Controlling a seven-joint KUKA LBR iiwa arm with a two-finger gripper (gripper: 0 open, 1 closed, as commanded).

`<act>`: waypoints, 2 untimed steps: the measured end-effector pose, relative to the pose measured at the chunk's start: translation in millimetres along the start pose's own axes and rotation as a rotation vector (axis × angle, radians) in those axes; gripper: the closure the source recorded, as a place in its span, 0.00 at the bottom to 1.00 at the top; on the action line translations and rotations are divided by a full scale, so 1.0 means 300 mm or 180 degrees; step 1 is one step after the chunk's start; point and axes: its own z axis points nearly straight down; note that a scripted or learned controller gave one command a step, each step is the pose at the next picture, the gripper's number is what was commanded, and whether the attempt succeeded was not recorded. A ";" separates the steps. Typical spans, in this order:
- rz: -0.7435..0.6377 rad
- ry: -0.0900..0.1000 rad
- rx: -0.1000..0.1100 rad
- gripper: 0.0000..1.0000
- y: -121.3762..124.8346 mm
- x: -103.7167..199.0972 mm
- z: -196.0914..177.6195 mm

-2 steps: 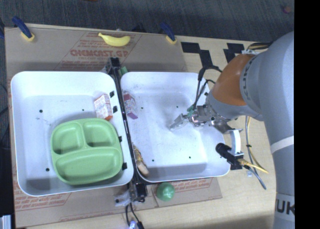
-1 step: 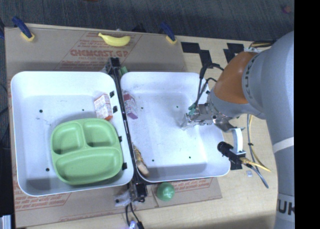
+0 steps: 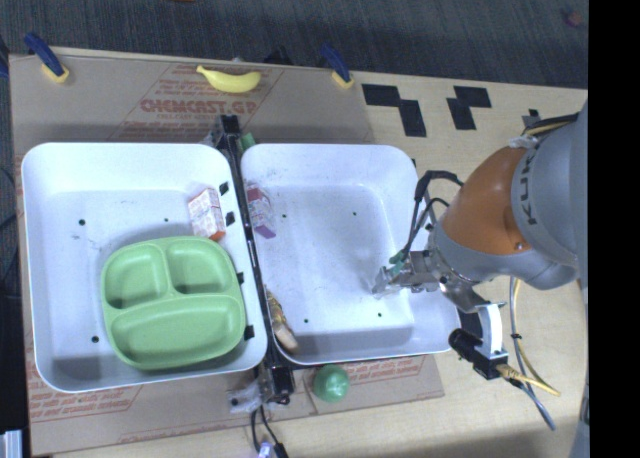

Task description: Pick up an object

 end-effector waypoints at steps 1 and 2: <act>-0.0003 0.0000 -0.0008 1.00 -0.020 0.002 0.050; -0.0010 0.0004 -0.0003 1.00 -0.010 0.176 0.052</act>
